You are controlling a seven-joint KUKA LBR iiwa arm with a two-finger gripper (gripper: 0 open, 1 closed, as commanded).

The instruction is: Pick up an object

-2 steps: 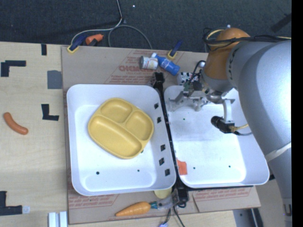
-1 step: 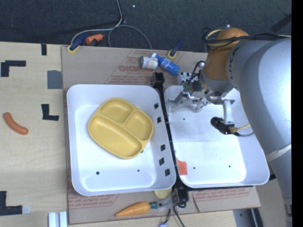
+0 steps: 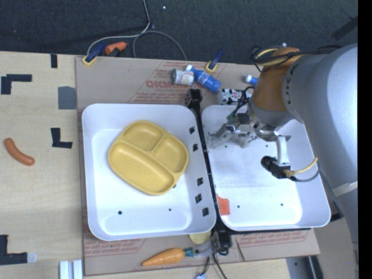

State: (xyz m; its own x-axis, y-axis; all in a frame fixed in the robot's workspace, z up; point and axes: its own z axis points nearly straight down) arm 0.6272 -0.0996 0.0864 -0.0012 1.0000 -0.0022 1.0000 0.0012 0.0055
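Gripper [image 3: 232,133] low over right bin [image 3: 261,214], centre-right; claw state cannot be told. Advice: centre over target before closing.

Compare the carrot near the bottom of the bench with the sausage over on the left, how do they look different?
The carrot is bright orange with a green stalk end, while the sausage is a darker reddish orange with no stalk. The carrot tapers to a point; the sausage is rounded at both ends and slightly curved. The carrot lies nearly level below the left bin; the sausage lies at a diagonal, well left of it. Both rest outside the bins.
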